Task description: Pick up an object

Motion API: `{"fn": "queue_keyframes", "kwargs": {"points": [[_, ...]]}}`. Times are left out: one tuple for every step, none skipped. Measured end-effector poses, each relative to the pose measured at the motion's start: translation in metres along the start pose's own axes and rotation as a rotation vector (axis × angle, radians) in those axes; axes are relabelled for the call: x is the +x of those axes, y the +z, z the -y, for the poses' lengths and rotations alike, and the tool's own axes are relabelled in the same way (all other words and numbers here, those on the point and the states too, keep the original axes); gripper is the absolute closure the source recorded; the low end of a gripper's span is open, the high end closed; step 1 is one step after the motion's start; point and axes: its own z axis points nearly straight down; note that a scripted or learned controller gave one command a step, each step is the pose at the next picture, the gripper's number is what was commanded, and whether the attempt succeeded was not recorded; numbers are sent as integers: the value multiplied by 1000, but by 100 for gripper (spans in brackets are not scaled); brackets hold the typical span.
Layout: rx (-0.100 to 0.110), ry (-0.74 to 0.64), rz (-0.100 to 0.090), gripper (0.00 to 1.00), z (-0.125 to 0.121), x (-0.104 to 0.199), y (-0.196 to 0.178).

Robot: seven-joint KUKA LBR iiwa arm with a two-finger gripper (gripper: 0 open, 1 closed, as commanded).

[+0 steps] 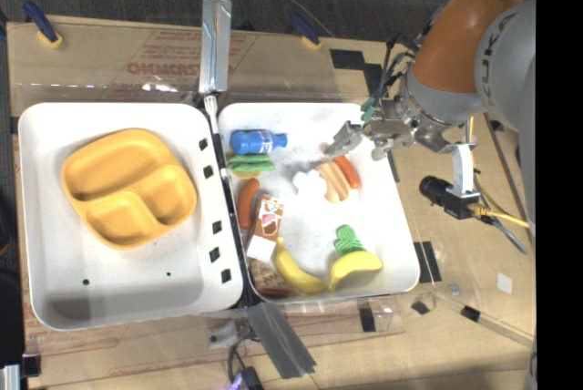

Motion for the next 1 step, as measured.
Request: {"fn": "queue_keyframes", "kwargs": {"points": [[-4, 462, 0, 0, -39, -17, -29]]}}
